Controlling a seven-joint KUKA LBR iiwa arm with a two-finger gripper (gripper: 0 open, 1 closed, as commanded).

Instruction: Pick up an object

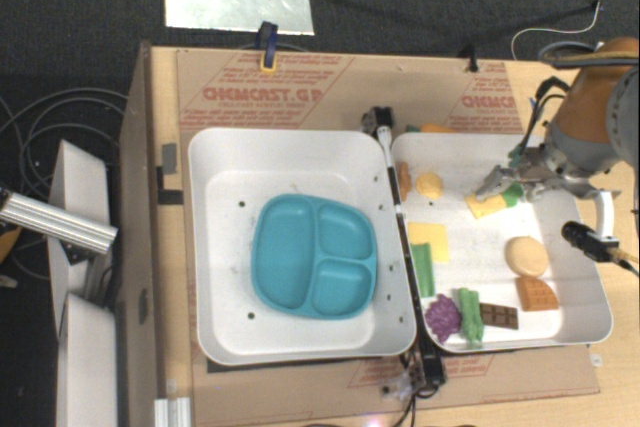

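While the arm is reaching in from the right, the jaws are sitting low in the right bin, right at a yellow wedge-shaped piece with a small green piece beside it. The jaws are looking spread, one finger angling down-left toward the yellow piece, but nothing is visibly sitting between the fingers, so no grasp is showing yet. Judging from this, the approach is mostly done; closing on a piece and lifting are still left. Other candidates are lying in the same bin: a small yellow round piece, a flat yellow slice, a long green stick, a tan bun-like piece, an orange waffle-like square, a purple cluster, a brown bar. The left bin is holding a teal divided tray. Under both bins, a brown sheet on the tabletop is carrying red print reading roughly "CHEMCAST GP", repeated at the right, where it is only partly legible.
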